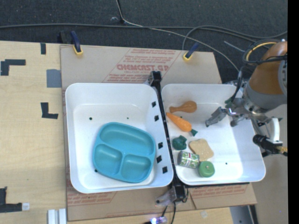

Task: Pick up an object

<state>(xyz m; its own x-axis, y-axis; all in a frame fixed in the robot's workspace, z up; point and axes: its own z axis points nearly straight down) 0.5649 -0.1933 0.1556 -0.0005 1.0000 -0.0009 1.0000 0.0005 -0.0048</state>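
camera view, slanted look down on two white bins side by side. arm (267,78) enters from the right, grey with orange band, gripper (216,119) low over the right bin (243,143), fingers (212,120) pointing left toward the bin's middle. cannot tell if the fingers are apart or together, they read as one dark grey wedge at this angle. nothing visible between them.

objects all sit left of and below the fingertips, apart from them. tan drumstick-shaped toy (183,108) lies up-left of the tips, near the divider. orange carrot (180,122) lies just left of the tips at about the same height, tilted, green end toward the lower right. dark teal lump (179,143) is below the carrot. toast slice (201,148) is down-left of the tips, beside the teal lump. small can with green label (188,159) is on its side under the toast, touching or nearly touching it. green round piece (206,169) is just right of the can, lowest in the bin.

left bin (79,106), well apart from the fingers, holds a blue divided plate (124,151), three compartments, lying flat.

bins rest on a cardboard sheet (140,64) on the bench.
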